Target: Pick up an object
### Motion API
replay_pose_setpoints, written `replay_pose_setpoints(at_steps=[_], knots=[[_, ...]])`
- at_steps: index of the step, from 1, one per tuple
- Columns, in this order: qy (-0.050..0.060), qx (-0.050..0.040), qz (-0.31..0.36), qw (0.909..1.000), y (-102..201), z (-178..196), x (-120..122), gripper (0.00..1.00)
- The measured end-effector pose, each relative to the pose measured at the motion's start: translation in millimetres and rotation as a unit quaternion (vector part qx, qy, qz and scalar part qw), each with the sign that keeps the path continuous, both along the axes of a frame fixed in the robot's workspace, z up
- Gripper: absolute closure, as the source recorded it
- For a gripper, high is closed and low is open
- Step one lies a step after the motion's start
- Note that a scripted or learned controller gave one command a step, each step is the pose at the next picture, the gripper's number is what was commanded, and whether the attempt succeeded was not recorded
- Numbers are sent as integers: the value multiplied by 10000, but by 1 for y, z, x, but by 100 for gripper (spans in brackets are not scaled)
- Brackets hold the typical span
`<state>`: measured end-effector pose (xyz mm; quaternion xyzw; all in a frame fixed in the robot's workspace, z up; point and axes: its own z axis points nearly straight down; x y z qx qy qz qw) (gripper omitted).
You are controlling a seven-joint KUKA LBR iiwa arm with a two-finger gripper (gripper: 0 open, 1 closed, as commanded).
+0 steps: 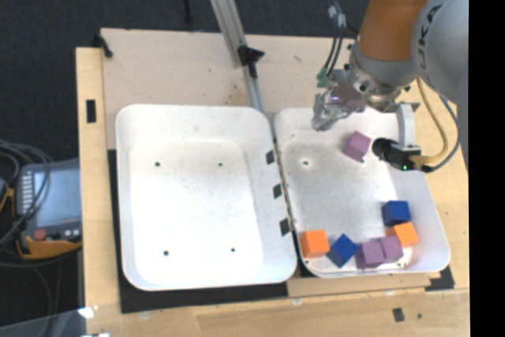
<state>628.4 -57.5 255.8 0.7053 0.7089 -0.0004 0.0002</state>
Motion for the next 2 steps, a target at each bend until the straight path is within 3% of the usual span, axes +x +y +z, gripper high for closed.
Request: replay_pose_setpoints(at_steps=[2], knots=[[4,12,13,10000,100,3,-32,100]])
